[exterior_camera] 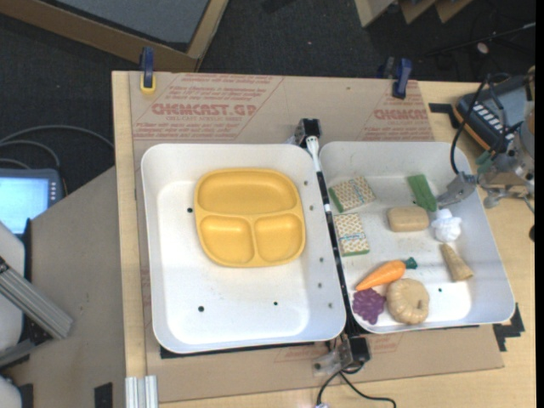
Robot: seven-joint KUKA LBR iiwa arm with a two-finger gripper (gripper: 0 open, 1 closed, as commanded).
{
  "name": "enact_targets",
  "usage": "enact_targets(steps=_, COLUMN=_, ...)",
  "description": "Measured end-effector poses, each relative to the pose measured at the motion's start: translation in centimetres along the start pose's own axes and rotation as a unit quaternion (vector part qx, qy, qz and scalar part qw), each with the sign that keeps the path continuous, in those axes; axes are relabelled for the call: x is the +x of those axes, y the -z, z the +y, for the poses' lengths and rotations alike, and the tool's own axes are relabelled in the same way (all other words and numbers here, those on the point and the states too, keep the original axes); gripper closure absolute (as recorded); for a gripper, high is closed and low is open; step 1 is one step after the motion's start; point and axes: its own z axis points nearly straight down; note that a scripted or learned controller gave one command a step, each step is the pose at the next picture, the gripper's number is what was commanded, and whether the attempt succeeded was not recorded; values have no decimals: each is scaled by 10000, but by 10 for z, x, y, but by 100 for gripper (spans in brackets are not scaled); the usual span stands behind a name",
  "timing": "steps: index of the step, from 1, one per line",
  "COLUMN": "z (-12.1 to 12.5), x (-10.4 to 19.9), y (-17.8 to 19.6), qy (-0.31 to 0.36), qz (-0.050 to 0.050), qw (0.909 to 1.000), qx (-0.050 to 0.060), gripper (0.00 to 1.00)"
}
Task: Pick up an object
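Note:
The right bin (489, 308) holds several small food toys. Among them are two checkered crackers (351, 192) (351, 233), a green stick (420, 191), a tan block (407, 219) and a white lump (445, 226). Nearer the front lie a tan cone (456, 263), a carrot (382, 274), purple grapes (368, 305) and a beige bagel (408, 300). My gripper (457, 190) hangs at the bin's far right rim, just right of the green stick and above the white lump. Nothing shows in its grasp.
The left bin (170, 296) carries a yellow three-part plate (250, 215). The arm's grey body and cables (501, 134) crowd the right edge over the bench. Two clamps (148, 68) (400, 76) stand at the far side of the cardboard sheet.

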Motion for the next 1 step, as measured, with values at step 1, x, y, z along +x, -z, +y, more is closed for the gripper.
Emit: enact_targets(steps=1, z=56, x=21, y=-117, qy=23, qz=6, qw=10000, qx=8, gripper=0)
